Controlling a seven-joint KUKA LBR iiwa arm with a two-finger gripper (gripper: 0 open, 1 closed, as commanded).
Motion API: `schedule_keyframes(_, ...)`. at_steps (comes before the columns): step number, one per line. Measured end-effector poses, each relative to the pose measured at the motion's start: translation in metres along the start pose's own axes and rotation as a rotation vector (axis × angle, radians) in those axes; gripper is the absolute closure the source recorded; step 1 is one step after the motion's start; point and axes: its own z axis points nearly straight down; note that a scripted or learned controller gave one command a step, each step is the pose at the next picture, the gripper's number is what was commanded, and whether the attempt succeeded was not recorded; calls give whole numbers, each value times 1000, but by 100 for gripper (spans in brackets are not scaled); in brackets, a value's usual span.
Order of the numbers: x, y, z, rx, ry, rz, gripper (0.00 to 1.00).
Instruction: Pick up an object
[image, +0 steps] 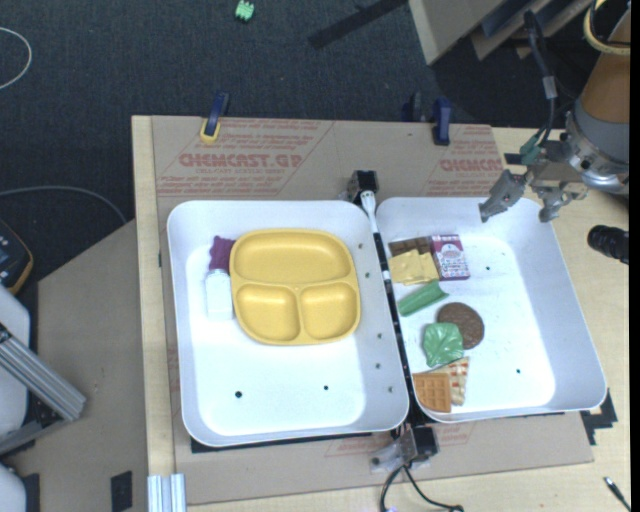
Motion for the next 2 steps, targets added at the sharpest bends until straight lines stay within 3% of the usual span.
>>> schedule_keyframes(1,0,2,-7,-12,-2,-2,0)
schedule_keyframes(2,2,1,36,-8,-1,-2,0)
